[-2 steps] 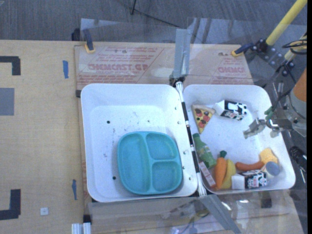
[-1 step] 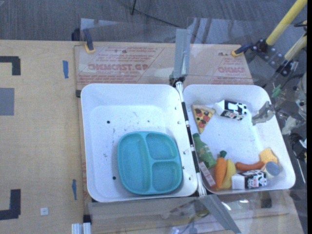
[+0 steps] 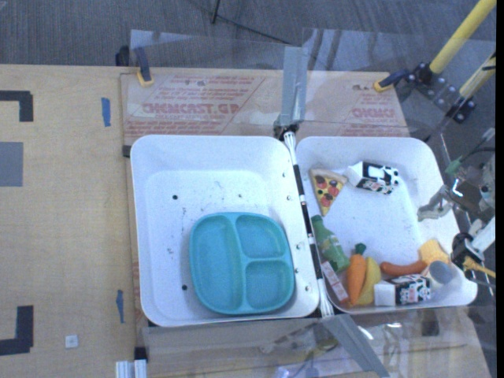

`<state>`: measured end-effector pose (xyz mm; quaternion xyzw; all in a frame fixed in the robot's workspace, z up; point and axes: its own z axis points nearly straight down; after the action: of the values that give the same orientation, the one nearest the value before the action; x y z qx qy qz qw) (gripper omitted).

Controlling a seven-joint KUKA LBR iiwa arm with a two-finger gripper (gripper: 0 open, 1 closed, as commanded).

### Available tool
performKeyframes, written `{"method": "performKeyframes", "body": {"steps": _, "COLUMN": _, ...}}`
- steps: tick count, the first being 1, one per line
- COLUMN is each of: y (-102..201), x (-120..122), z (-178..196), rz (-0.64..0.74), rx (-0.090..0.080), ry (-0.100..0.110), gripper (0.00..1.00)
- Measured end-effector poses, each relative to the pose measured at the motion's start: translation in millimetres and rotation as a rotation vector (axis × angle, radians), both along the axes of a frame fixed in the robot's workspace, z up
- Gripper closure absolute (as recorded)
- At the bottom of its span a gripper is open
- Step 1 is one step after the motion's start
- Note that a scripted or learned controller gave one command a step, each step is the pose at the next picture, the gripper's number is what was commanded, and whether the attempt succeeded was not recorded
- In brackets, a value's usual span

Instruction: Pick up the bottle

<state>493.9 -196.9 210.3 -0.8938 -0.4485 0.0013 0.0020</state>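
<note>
bottle point(image 3: 329, 244): green, lay on its side in the right bin, hard against that bin's left wall, neck pointing far-left
carrot point(image 3: 357, 276): orange with green top, just right of the bottle's near end, touching or nearly so
pizza slice point(image 3: 326, 189): flat, just beyond the bottle, toward the far side
sausage point(image 3: 404, 268): reddish, right of the carrot
cartons: black-and-white one point(image 3: 376, 177) far in the bin, another point(image 3: 411, 290) at the near edge
cup point(image 3: 441, 274): grey, near-right corner
right bin point(image 3: 409, 144): white, held all the small items
left bin point(image 3: 157, 164): white, held a teal divided plate point(image 3: 242, 263)
gripper point(image 3: 445, 203): at the right bin's right rim, well apart from the bottle; finger state, cannot tell
</note>
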Motion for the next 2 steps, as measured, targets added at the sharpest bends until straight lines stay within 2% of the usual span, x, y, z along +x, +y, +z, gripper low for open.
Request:
{"method": "performKeyframes", "body": {"steps": 1, "y": 89, "x": -15, "z": -84, "rz": -0.269, "rx": -0.002, "ry": -0.001, "gripper": 0.0}}
{"method": "performKeyframes", "body": {"steps": 2, "y": 98, "x": 3, "z": -95, "rz": -0.603, "rx": -0.007, "ry": -0.03, "gripper": 0.0}}
